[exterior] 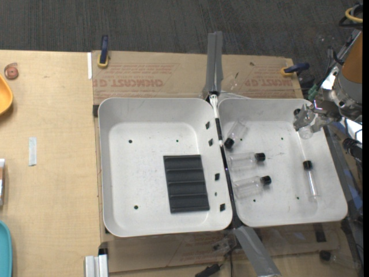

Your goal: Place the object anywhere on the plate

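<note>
A black ridged plate [185,183] lies flat in the left white bin [115,154], a little right of its middle. Several clear vials with black caps lie in the right bin [288,212]: one [233,136] near the divider, two [248,160] [252,185] left of centre, and one [311,182] toward the right wall. My gripper [304,121] hangs over the right bin's upper right corner, far from the plate. A faint clear shape [305,133] sits just below it, too blurred to identify.
The bins stand on brown cardboard [155,77] held by blue and yellow clamps [104,53]. A grey bar [214,62] rises behind the divider between the bins. A wooden table [46,154] to the left carries small items. The arm's orange band [353,68] is at the right edge.
</note>
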Robot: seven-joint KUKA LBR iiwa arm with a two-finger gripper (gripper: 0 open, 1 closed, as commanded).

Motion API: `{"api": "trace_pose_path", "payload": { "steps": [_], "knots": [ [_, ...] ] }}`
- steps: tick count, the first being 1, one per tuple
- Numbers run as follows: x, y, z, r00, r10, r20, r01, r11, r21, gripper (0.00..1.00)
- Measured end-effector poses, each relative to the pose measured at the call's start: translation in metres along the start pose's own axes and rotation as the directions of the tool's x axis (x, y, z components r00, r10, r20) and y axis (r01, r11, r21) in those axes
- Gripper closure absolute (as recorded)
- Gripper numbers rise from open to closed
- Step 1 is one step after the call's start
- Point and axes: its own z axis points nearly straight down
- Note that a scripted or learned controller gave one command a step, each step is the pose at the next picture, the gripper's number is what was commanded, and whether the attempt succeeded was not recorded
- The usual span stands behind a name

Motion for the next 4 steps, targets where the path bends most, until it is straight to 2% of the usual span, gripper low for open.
{"api": "trace_pose_path", "payload": {
  "steps": [1, 2, 3, 4],
  "knots": [
    [0.076, 0.009, 0.087, 0.974, -0.228, -0.001, 0.228, 0.974, 0.000, 1.00],
    [0.112, -0.039, 0.024, 0.971, -0.241, -0.001, 0.241, 0.971, 0.000, 1.00],
    [0.197, -0.053, 0.025, 0.987, -0.159, 0.000, 0.159, 0.987, 0.001, 1.00],
    [0.273, -0.108, 0.027, 0.967, -0.255, 0.000, 0.255, 0.967, 0.002, 1.00]
  ]
}}
